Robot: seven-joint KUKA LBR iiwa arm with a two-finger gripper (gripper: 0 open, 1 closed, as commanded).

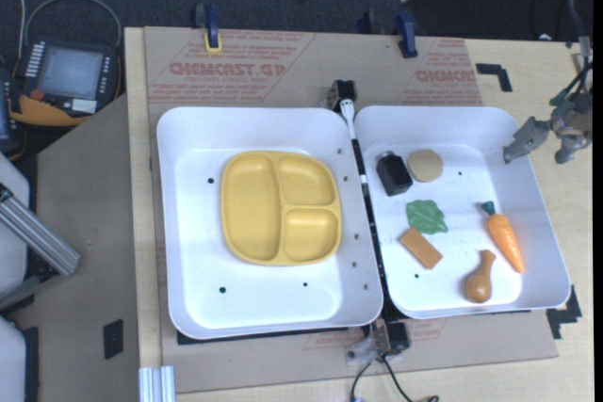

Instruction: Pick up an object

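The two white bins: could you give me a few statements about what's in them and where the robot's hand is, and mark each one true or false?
1. The yellow plate lies in the left bin. True.
2. The carrot lies in the left bin. False: it lies in the right bin, near that bin's right side.
3. The green leaf sits just above the orange block in the picture. True.
4. The gripper holds the drumstick. False: the gripper is at the right bin's upper right rim, and the drumstick lies on the bin floor.
5. The black object and the beige round piece lie side by side. True.
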